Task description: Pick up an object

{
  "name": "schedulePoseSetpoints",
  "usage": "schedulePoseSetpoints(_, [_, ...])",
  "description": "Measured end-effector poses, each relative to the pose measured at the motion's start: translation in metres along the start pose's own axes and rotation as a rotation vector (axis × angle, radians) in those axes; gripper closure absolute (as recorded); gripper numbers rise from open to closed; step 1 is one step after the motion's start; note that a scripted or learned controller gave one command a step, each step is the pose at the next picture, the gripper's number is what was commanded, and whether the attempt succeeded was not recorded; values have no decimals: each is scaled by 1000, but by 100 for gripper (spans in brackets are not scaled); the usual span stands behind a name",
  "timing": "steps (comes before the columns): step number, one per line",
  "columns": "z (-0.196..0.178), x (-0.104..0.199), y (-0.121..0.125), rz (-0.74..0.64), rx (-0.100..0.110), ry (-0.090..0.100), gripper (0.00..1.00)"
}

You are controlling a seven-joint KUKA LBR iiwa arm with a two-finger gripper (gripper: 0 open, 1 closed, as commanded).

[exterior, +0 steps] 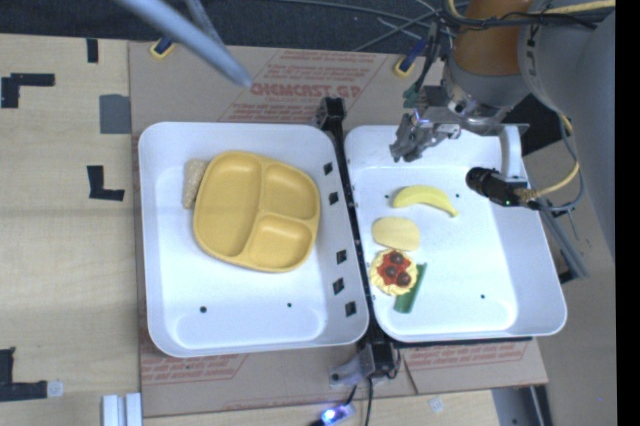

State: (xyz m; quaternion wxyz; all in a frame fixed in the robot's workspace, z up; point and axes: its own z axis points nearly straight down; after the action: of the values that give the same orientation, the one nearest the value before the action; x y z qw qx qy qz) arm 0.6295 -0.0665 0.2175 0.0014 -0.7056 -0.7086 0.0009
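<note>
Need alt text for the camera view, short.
The grey arm's two-finger gripper hangs over the far edge of the right white bin, above a yellow toy banana, a pale yellow oval piece and a small pizza-slice toy with red toppings. The left white bin holds a yellow three-compartment plastic plate.

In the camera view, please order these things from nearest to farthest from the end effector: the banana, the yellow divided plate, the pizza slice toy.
From the end effector, at the far edge of the right bin:
1. banana, right bin, just below it.
2. pizza slice toy, right bin, nearer the front.
3. yellow divided plate, left bin, across the divider.
</note>
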Motion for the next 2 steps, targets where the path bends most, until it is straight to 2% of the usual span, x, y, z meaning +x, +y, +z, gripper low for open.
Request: schedulePoseSetpoints(2, [15, 91, -51, 0, 1, 0, 100])
